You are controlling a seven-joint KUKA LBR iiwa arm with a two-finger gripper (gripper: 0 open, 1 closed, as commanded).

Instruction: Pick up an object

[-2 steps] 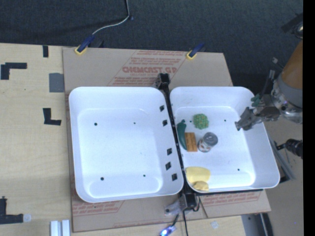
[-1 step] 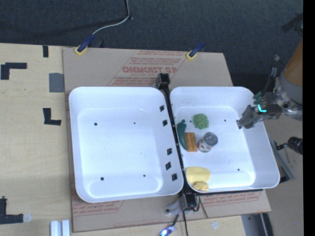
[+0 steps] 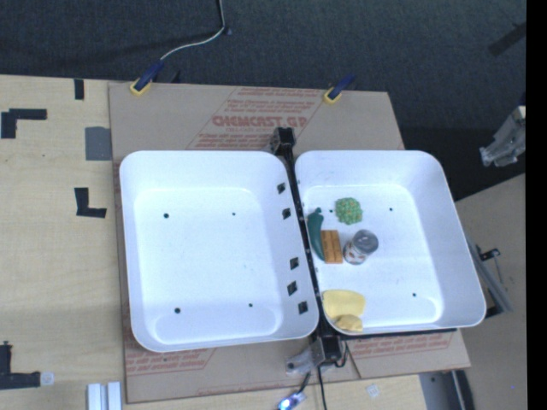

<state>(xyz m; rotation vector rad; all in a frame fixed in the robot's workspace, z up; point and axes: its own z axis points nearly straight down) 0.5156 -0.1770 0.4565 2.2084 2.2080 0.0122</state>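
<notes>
A bumpy green ball (image 3: 348, 210), orange block (image 3: 331, 246), grey metal can (image 3: 362, 246) and yellow cloth (image 3: 344, 307) are lying in the right white bin (image 3: 444, 229); the gripper's finger state cannot be told.

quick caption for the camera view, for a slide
Two white bins side by side; the right bin holds a green ball, small can, orange block and yellow cloth.

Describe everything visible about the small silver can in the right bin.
The small silver metal can lies tipped on its side on the floor of the right white bin, near the middle, its round end showing dark red. Its body looks shiny grey. It sits just right of the orange block, close enough that they seem to touch, and below the green bumpy ball, apart from it.
</notes>
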